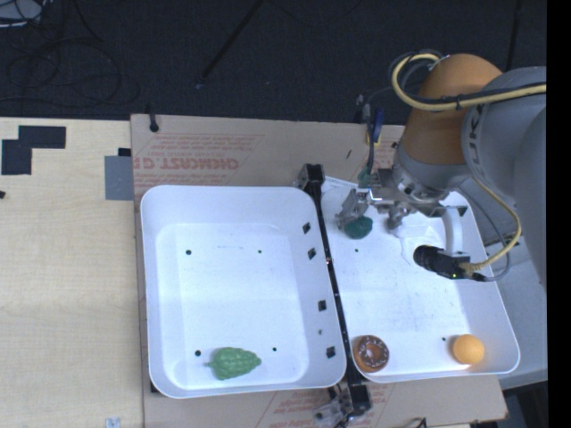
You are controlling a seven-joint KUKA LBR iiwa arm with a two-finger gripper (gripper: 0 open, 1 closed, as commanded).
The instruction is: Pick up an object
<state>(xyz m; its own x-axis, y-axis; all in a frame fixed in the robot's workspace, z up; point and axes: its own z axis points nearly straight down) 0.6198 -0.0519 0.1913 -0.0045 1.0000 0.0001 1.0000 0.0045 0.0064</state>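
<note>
Two white bins are lying side by side on the bench, and the arm [473, 123] is reaching into the right bin [419, 315] from the right side. The gripper [368, 205] is hanging over the upper left part of this bin, close to the divider. A small dark green object [359, 227] is sitting just under the fingertips, touching them or almost touching. I cannot tell how wide the claw is standing, and I cannot tell if the green object is really between the fingers or only beside them.

This green object is looking small, rounded and probably light, maybe a little soft, so it could be rolling away if one finger is pushing it from the side. I am judging that the best hold is across its middle, with the fingers coming straight down.

Other things are also waiting: a brown doughnut-like object [370, 353] and an orange ball [467, 349] near the front edge of the right bin, and a light green bumpy object [234, 362] in the left bin [223, 239].
</note>
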